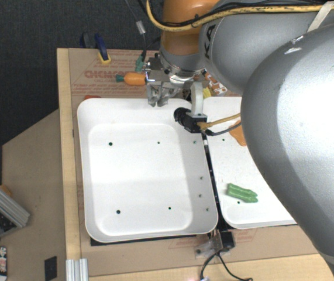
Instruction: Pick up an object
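Lying in the right bin point(260, 218), well away from the gripper point(157, 96) and nearer the camera's side of the bench, is a small green pod-shaped object point(241, 193), something like a toy pea pod or bean. It rests flat on the white floor with nothing touching it. Part of an orange object point(237, 136) shows in the same bin, closer to the gripper, mostly hidden behind the arm's big grey link point(295, 116).

The gripper hangs over the far edge of the left bin point(137, 174), at its back rim. Whether its fingers are spread or pressed together cannot be told; the metal parts there are small and cluttered, and nothing can be seen between them. Just beside the gripper, toward the view's left, a small orange carrot-like toy with a green end point(130, 79) lies on the cardboard sheet point(73, 157) behind the bin. Farther out on that side, a blue and yellow clamp point(102, 48) sits at the cardboard's far edge.

Above the gripper rises the arm's orange band point(187, 16), with cables point(133, 7) looping around it. A black fitting point(189, 120) with a tan cable hangs just beside the gripper on the side toward the right bin, over the seam where the two bins meet. The floor of the left bin shows four small dark dots.
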You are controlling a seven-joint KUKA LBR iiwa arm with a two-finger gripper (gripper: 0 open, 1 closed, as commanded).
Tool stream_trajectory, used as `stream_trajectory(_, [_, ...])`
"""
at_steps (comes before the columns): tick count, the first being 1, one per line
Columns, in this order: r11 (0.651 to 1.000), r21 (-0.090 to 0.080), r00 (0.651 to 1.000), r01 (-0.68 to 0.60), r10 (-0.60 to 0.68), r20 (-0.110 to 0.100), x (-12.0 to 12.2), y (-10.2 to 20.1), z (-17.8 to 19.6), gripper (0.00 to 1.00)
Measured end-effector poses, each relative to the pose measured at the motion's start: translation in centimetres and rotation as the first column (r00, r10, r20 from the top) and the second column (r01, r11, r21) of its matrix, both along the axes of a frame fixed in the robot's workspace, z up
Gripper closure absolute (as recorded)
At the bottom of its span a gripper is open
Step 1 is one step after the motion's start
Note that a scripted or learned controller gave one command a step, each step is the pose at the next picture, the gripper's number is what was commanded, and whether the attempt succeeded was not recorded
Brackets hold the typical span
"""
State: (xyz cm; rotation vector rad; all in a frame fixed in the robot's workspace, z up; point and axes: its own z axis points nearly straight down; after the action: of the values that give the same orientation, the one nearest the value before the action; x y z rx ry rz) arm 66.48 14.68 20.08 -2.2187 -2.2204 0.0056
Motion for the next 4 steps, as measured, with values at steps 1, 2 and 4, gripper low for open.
stream_trajectory(1, [1.0,0.004,1.0,-0.007,0.007,0.01,0.1,7.6,2.1,1.0])
stream_trajectory(2, [1.0,0.0,1.0,0.002,-0.002,-0.001,-2.1,6.6,0.5,1.0])
stream_trajectory(4, [1.0,-0.001,1.0,0.002,-0.002,0.0,-5.5,5.4,-3.5,1.0])
